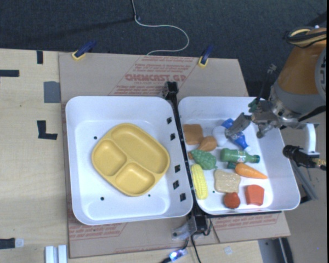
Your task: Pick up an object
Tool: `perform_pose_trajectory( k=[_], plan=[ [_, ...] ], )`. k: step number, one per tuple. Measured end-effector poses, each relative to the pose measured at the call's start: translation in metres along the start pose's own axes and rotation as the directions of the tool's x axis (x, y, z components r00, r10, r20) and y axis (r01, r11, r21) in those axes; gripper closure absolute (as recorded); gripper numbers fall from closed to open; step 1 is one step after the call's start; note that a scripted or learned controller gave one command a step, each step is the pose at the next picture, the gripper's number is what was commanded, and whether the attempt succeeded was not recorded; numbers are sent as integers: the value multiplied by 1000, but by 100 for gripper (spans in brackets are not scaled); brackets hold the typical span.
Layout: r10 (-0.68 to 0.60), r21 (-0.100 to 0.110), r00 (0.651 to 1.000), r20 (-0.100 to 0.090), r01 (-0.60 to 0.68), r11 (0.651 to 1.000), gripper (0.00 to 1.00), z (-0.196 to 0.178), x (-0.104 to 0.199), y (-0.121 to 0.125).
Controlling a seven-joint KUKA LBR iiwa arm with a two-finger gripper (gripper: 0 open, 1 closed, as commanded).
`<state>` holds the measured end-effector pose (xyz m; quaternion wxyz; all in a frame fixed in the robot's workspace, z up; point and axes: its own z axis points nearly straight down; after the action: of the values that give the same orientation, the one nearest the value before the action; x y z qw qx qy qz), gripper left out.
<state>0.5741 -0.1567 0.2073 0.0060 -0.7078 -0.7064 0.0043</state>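
The right bin [285,199] is crowded with toy food, and most of it sits close together in the middle and front. The only bare floor there is a strip along the back wall and a little along the right side. The left bin [82,147] has lots of bare white floor around a yellow tray [130,159] with three hollows, which lies in its middle.

The hand [242,126] reaches in from the right, over the back part of the right bin. Its two fingers look spread apart a little, and nothing shows between them. A blue toy [237,137] lies just under and beside the hand, and its long side runs from back-left to front-right.

Just in front of it, a green bottle [239,156] lies on its side, pointing left to right. An orange carrot [251,172] lies near it, with its thin tip toward the right wall. A yellow corn cob [199,181] lies along the left wall, pointing front to back. A slice of bread [227,181], a red tomato [232,200] and a red block [254,195] sit near the front wall.

Both bins rest on a brown cardboard sheet [153,75] on the pale desk [22,163]. The floor behind is dark carpet [55,15].
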Motion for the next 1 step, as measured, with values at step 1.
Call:
perform_pose_trajectory(
  k=[1],
  plan=[
    [-3, -13, 1000, 2, 3, 1000, 0, -7, 0, 3]
  ],
)
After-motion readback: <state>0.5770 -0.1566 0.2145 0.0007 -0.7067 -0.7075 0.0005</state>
